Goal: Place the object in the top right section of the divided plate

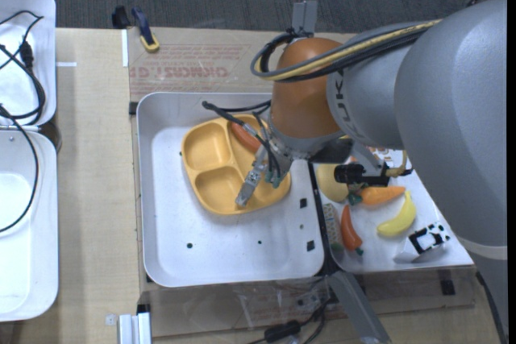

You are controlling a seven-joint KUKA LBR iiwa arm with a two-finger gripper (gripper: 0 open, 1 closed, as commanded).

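Yellow plastic marked the plate (211, 165), our landmark, which lay in the upper middle of the left bin (173, 250). We saw the gripper (251, 188) hanging over the plate's right side, its two thin fingers (245, 193) pointing down toward the lower right edge with only a narrow gap between them and nothing visibly held there. An orange-red sausage (243, 135) lay in the plate's top right section, partly hidden by the wrist (302, 97) and its cables. Right of the plate, across the bin wall, the right bin (451, 254) held a carrot (379, 194), a banana (399, 217), a red pepper (349, 228) and a black-and-white tag (427, 238). Just right of the plate, under the wrist, sat a pale yellow round thing (330, 181) we could not name.
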